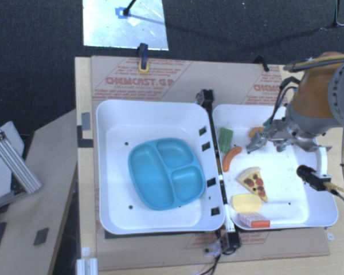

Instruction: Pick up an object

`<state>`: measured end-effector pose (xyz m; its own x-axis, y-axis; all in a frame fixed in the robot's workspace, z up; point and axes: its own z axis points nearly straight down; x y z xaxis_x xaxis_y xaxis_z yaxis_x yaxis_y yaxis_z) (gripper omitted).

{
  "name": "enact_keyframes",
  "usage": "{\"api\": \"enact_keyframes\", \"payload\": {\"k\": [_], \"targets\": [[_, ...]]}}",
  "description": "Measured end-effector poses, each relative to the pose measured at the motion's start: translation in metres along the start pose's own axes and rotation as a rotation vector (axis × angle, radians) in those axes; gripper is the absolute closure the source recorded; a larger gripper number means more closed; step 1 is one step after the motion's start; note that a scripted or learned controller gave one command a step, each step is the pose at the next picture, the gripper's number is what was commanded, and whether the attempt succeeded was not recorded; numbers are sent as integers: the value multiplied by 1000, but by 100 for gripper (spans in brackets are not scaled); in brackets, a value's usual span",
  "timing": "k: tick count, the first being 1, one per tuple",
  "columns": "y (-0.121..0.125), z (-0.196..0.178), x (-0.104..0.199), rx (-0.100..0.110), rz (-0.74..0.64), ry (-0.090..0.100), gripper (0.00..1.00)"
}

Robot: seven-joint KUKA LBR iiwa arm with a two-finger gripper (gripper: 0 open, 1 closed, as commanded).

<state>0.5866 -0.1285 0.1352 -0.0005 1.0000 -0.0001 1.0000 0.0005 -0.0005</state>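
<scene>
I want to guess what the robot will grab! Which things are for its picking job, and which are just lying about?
For the job:
gripper
green piece
orange sausage
pizza slice
yellow piece
small box with a red stripe
right bin

Just lying about:
blue divided plate
left bin
yellow clamp

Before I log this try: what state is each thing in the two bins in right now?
blue divided plate: flat in left bin, nothing on it
green piece: lying in right bin
orange sausage: lying by the divider
pizza slice: flat
yellow piece: flat
gripper: low over right bin
</scene>
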Motion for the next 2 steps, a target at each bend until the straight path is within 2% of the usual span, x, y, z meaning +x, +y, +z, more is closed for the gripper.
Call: {"api": "enact_keyframes", "payload": {"k": [1,2], "targets": [[1,-13,0,-4,0,-1,100],[8,-58,-2,-7,-3,-1,100]]}}
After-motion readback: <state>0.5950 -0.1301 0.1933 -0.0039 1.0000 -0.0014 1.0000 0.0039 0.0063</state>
